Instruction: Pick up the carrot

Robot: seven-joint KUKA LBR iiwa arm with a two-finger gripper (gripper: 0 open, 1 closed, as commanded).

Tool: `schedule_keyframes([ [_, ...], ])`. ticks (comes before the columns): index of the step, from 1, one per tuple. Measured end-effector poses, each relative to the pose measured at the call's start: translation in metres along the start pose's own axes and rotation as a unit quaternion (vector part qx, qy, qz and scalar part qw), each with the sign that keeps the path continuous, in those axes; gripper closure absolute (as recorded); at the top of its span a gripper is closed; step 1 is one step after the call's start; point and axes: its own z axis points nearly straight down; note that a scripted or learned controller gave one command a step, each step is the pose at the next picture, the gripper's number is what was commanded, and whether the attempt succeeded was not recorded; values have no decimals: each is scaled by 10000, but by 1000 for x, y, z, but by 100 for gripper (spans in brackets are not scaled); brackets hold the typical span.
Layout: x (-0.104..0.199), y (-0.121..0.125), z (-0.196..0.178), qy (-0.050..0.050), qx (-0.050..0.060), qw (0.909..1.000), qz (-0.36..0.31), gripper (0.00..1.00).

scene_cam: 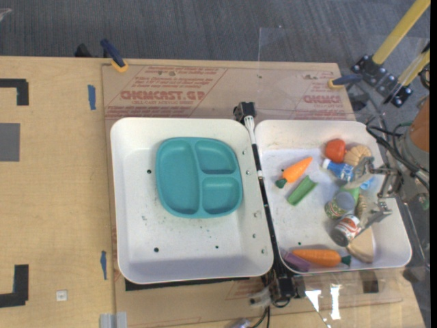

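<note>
Two carrots lie in the right bin point(403, 251). A short orange carrot point(296, 170) with a green tip lies tilted near the bin's upper left. A longer carrot point(317, 256) rests along the front wall, a green stub at its right end. My gripper point(376, 194) hangs over the right side of this bin, above the cluttered toys and well to the right of both carrots. It is open, with its metal fingers spread apart and nothing between them.
The right bin also holds a green stick point(301, 190), a red tomato point(334, 148), two small cans point(345, 227), a tan wedge point(364, 247) and a purple piece point(296, 259). A teal divided plate point(199, 176) sits in the left bin point(130, 244).
</note>
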Motion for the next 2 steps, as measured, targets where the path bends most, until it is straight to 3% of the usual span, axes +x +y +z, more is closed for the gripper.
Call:
schedule_keyframes([
  [1,-66,56,97,-30,3,9990,457,0],
  [2,-107,88,104,-35,-6,9702,2424,0],
])
